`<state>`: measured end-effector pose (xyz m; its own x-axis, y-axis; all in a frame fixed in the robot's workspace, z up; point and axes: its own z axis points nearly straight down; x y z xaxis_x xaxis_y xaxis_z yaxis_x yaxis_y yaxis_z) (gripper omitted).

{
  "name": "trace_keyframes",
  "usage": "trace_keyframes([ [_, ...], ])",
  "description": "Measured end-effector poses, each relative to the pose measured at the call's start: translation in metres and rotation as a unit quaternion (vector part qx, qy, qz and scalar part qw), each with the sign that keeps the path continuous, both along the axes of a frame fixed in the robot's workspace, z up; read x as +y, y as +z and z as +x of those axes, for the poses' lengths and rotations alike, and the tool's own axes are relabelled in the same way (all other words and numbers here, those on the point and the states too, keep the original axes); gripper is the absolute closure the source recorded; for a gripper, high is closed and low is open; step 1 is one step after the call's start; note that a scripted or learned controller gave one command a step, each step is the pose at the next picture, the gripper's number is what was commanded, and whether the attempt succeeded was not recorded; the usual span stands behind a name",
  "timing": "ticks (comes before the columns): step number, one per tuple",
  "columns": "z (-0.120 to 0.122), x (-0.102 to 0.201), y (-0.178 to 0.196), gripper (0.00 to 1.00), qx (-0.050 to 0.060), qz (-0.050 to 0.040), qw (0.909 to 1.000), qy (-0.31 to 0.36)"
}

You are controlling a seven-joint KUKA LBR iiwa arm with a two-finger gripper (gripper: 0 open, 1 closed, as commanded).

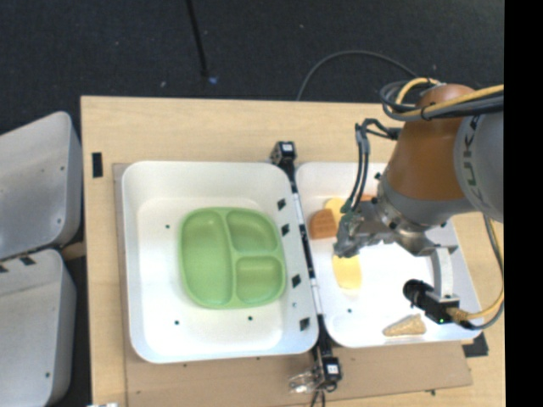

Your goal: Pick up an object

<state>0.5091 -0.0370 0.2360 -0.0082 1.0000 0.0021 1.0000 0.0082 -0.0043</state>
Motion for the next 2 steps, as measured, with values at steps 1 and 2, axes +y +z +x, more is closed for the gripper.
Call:
trace_keyframes([
  [1, -0.006, 0.061, -0.005, 1.00, 0.000, -0.0002, 1.0000, 0.000],
  [2, -0.010, 0.113, -0.011, 1.00, 0.001, -0.0008, 1.0000, 0.000],
])
